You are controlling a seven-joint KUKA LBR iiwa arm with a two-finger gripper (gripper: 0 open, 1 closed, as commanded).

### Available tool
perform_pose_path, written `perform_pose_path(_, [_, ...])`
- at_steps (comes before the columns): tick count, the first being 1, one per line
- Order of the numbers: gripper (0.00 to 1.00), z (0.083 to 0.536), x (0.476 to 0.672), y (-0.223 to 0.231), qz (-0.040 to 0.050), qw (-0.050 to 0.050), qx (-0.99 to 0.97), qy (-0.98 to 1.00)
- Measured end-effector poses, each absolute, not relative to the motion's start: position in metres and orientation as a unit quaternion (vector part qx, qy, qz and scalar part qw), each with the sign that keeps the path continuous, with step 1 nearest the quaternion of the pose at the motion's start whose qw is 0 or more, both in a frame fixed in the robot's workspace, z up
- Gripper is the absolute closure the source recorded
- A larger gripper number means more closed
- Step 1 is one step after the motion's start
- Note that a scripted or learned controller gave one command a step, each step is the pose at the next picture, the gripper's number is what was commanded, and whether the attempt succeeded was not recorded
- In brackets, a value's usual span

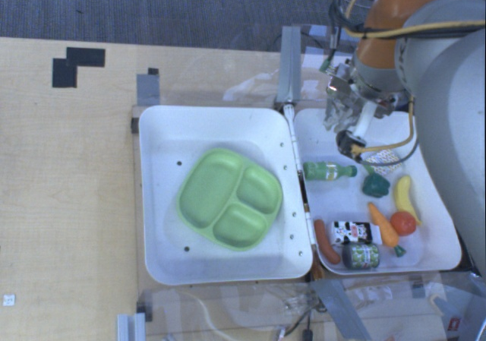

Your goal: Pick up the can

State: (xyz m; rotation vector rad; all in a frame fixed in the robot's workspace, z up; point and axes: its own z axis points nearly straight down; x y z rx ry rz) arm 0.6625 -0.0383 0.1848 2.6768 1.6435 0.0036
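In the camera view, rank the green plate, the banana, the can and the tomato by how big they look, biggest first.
1. green plate, by far
2. banana
3. can, looks close to the banana in area, so this order is unsure
4. tomato

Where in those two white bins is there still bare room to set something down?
The left bin has bare floor all round the green plate, widest along its top edge. In the right bin, bare floor lies between the green bottle and the hot dog. Its near corner is crowded: can, carrot, tomato, banana.
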Motion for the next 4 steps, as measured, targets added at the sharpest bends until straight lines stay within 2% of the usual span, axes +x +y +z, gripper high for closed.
perform_pose_path(1, [0.0, 0.185, 0.662, -0.039, 0.0009, 0.001, 0.852, 0.524])
perform_pose_path(2, [0.0, 0.273, 0.67, -0.027, 0.0014, 0.001, 0.82, 0.573])
perform_pose_path(3, [0.0, 0.182, 0.599, -0.011, -0.0008, -0.001, 0.851, 0.526])
perform_pose_path(4, [0.0, 0.183, 0.511, -0.042, -0.0001, 0.0, 0.829, 0.56])
